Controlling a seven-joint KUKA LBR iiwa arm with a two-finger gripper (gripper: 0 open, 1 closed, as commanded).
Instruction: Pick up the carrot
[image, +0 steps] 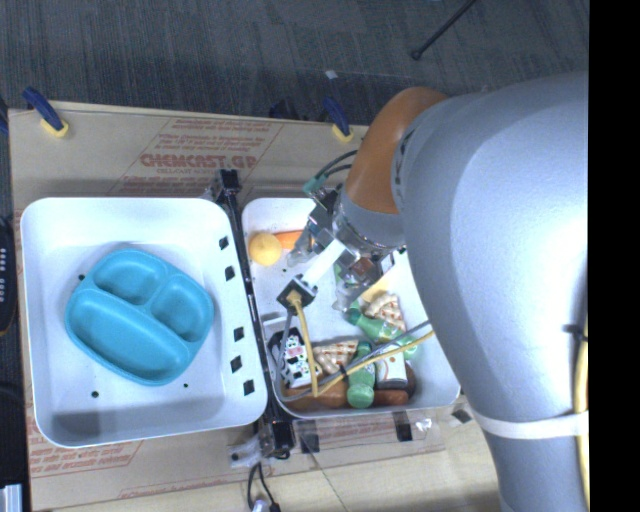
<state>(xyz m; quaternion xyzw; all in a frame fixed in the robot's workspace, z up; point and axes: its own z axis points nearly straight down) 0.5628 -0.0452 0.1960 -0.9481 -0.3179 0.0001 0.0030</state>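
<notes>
The small orange carrot (289, 239) lies near the top of the right white bin (262, 212), touching a round yellow ball (265, 248). The gripper (345, 262) hangs just right of it, over piled toy food (370, 350). A blue plastic divided plate (140, 313) sits in the left bin (40, 300).

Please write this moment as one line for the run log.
arm: over right white bin | small orange carrot: lying beside round yellow fruit, not held | blue divided plastic plate: left bin
</notes>
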